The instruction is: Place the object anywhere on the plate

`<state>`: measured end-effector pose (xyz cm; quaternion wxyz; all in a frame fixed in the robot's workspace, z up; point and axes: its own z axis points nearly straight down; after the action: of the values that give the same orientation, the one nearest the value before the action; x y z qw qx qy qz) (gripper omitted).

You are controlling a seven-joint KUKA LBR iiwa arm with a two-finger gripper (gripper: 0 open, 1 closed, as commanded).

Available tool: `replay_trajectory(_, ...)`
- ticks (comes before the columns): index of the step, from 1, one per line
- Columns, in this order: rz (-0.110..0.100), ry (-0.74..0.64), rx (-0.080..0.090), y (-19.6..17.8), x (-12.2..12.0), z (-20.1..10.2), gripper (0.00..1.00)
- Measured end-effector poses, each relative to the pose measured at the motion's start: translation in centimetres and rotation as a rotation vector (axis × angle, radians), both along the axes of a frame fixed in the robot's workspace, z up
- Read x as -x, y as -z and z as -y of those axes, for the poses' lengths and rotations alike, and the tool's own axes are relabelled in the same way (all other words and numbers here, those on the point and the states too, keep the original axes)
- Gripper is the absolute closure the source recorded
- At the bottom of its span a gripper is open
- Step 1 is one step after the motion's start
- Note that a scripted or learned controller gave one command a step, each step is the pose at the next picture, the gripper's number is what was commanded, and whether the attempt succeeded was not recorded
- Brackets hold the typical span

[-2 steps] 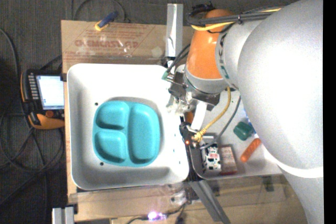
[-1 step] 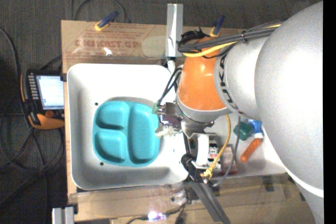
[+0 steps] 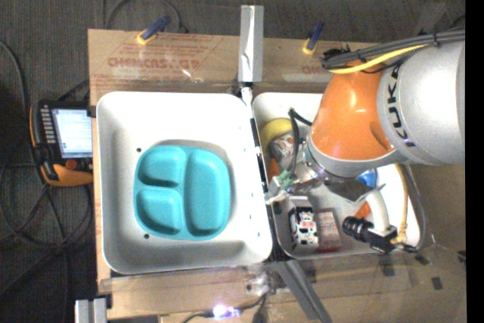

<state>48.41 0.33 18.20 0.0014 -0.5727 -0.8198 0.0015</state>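
A teal plate point(image 3: 182, 189) with three compartments lies in the middle of the left white bin point(image 3: 113, 132); nothing is on it. My gripper point(image 3: 283, 179) reaches down into the left part of the right bin point(image 3: 266, 104), close to the wall between the bins. The orange wrist band and grey arm cover most of that bin. Right at the gripper sits a small greenish object point(image 3: 282, 180); whether it is held is unclear. A yellow round object point(image 3: 274, 129) lies just behind the gripper.
In the right bin's front part lie a small white-and-black item point(image 3: 304, 228) and a brown block point(image 3: 327, 222). A blue object point(image 3: 368, 178) and an orange one point(image 3: 364, 206) peek out beside the arm. A handheld pendant point(image 3: 64, 136) rests left of the bench.
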Motion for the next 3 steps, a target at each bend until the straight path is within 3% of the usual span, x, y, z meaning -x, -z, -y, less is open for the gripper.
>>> replay_trajectory(1, -0.002, -0.026, 0.0, 0.1, 0.1, -5.2, 1.0)
replay_trajectory(2, -0.003, 0.319, 0.003, 0.1, 0.2, -6.6, 1.0)
replay_trajectory(3, 0.0, 0.455, 0.004, 0.0, 0.1, 0.0, 1.0)
